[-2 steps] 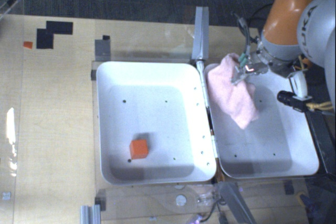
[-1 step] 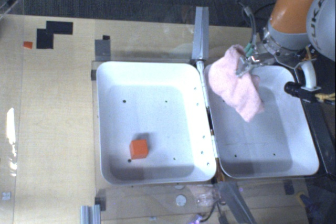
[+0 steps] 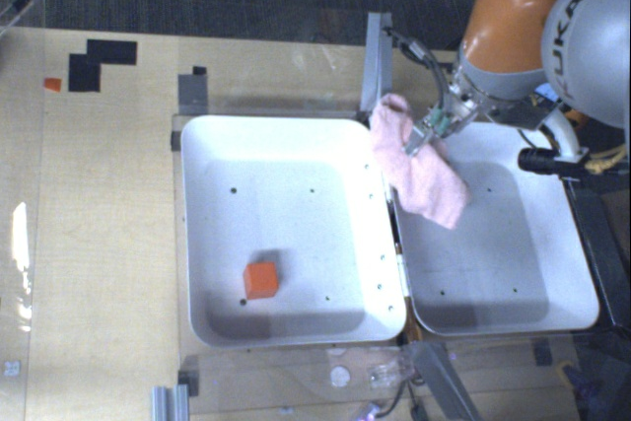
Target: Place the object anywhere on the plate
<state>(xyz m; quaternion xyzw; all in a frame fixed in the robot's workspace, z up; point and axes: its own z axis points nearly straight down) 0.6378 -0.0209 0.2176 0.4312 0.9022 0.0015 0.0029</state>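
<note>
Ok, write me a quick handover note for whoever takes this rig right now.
Gripper: at the pink cloth, above the top left corner of the right bin; grasp state unreadable.
Cloth: draped over the divide between the bins, mostly in the right bin.
Orange block: in the left bin, lower left.
Done: nothing placed yet.
Left: confirm the grasp, then place the object.

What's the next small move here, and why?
Probably lift straight up a little. The gripper sits on the pink cloth, which drapes over the divider between the left bin and right bin; a lift would free it before carrying.
</note>
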